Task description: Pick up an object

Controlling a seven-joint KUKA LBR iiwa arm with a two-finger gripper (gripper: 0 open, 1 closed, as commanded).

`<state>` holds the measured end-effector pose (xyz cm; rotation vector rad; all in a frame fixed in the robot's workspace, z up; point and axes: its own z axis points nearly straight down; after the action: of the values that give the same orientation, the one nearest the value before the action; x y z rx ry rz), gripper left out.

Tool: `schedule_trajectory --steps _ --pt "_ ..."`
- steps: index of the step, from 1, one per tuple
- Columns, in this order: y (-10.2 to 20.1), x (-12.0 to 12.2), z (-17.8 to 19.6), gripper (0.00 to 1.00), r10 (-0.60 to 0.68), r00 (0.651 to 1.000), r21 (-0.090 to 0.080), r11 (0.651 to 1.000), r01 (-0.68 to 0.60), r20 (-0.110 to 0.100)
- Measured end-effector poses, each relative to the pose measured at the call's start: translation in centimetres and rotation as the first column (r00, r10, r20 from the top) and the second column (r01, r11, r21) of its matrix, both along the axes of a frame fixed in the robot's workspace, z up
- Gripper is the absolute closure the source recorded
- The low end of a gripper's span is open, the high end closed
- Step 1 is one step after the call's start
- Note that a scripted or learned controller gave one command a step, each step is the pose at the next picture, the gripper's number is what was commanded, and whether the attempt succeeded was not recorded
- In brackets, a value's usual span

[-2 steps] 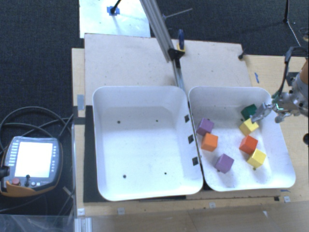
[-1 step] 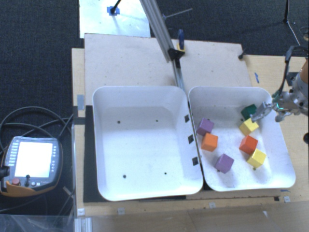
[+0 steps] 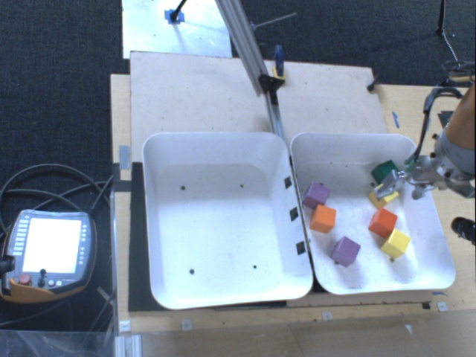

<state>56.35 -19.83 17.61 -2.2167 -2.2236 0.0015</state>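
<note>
- The claw (image 3: 392,187) sits low in the right bin (image 3: 349,155), at a green block (image 3: 384,171) and a yellow block (image 3: 381,197); whether it grips either cannot be told.
- Other blocks lie in the right bin: purple, orange, red, yellow.
- Judged light, rigid and flat-faced; grasp across two opposite faces.
- The right bin is smooth white plastic on a wooden bench (image 3: 223,88); blocks may slide.

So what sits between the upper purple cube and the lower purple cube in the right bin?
The orange cube, lying between the upper purple cube and lower purple cube in the camera view.
</note>
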Motion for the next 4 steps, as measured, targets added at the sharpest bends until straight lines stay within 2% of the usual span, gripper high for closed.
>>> schedule_trajectory --steps 2,3,4 --pt "0.5 0.2 -8.8 0.00 0.000 1.000 0.000 1.000 0.000 0.000" --pt "0.5 0.4 -7.4 1.00 0.001 1.000 -0.002 1.000 -0.001 0.006" --pt "0.5 0.6 -0.9 1.00 0.002 1.000 -0.003 1.000 -0.002 0.010"
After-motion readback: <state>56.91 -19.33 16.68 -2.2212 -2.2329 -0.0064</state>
